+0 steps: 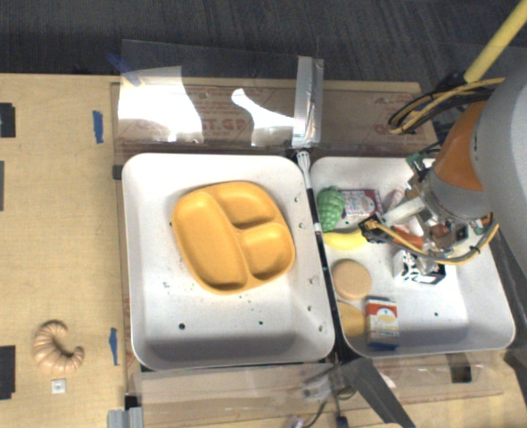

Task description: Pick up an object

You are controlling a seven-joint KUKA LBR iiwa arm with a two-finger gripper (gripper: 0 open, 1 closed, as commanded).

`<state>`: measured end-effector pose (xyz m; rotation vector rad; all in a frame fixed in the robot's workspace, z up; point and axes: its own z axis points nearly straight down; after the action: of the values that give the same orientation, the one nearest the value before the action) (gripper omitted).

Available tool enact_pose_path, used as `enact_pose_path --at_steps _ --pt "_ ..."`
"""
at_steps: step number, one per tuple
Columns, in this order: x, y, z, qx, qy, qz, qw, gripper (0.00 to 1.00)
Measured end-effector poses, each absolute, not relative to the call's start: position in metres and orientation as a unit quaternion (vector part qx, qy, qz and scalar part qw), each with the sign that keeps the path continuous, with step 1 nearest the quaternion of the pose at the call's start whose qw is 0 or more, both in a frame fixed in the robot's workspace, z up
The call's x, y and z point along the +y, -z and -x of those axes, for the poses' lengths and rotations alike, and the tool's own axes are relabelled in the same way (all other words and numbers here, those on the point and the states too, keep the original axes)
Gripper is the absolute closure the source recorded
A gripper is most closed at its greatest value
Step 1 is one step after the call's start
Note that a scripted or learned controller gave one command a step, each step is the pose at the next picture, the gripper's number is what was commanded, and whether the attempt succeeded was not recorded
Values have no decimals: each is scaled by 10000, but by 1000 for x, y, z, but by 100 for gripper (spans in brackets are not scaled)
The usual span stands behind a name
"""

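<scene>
The right bin [477, 319] holds a green knobbly object [332, 207], a pink-and-white packet [361, 205], a yellow banana-shaped piece [341, 239], a round tan disc [352, 279] and a small red, white and blue box [382, 320]. My gripper [421, 264] hangs low over the middle of this bin, right of the disc and above the box. The grey wrist with its orange band [457, 163] and loose cables covers its upper part. Nothing shows held in it.
The left bin [147, 266] carries a yellow divided plate [234, 234]. A croissant-shaped toy [58, 347] lies on the bench at the lower left. A clear plastic sheet [218, 105] stands behind the bins.
</scene>
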<state>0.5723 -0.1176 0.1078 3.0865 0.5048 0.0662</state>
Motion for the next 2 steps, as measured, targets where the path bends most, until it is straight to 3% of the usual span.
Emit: enact_pose_path --at_steps 1,2 --pt "-93 -203 -510 1034 -24 -9946 -9 0" --pt "-101 -110 -477 992 52 -9951 -18 0"
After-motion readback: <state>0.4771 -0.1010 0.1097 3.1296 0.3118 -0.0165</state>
